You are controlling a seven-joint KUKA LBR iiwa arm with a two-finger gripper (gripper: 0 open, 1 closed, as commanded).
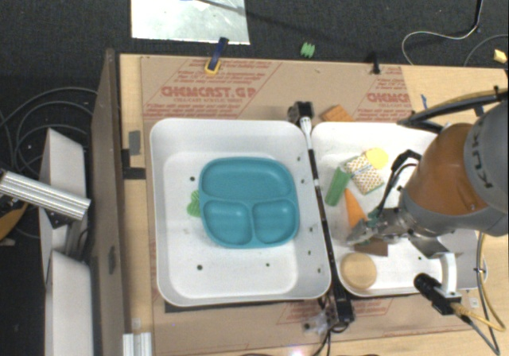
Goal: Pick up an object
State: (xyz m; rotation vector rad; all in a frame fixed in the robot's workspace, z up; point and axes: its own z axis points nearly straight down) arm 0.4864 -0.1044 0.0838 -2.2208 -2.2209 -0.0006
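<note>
My gripper (368,232) is low in the right bin (398,136), at the end of the grey and orange arm (449,179). It hovers just below the tip of an orange carrot-shaped piece (353,203) and beside a dark brown piece (381,248) that it partly covers. A green cylinder (339,185) leans by the bin's left wall. A yellow and chequered item (367,171) lies further back. A round tan disc (358,271) rests in the near left corner of that bin.
The left bin (171,267) holds a blue divided plate (248,202) with a small green piece (193,204) at its left edge. An orange block (336,114) lies on the cardboard behind the bins. A black divider (316,187) separates the bins.
</note>
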